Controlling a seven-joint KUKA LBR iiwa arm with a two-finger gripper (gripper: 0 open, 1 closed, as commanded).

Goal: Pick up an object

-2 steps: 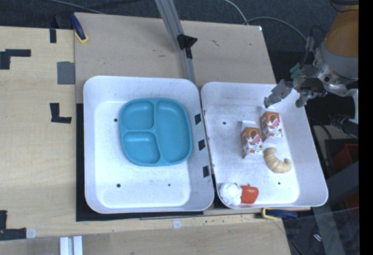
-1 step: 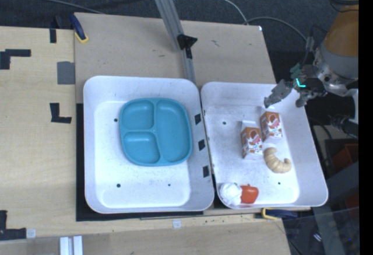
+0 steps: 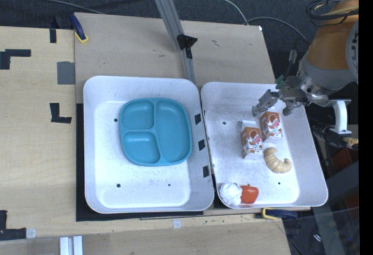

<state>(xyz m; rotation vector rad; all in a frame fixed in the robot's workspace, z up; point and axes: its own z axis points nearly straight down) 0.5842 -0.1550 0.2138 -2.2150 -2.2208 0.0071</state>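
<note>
— Tomato [image 3: 249,194] and a white ball [image 3: 231,192] sit in the near corner of the right bin [image 3: 309,187], well below the jaws [image 3: 278,102]. Why ignore them?

— Closer targets, I'd guess. Two small cartons [image 3: 261,133] lie just beneath the jaws, a croissant [image 3: 277,161] a little past those.

— Holding anything?

— No. The jaws stand spread, nothing between them, hovering over the upper carton [image 3: 271,125]. The blue plate [image 3: 156,131] lies far off in the left bin [image 3: 99,149].
</note>
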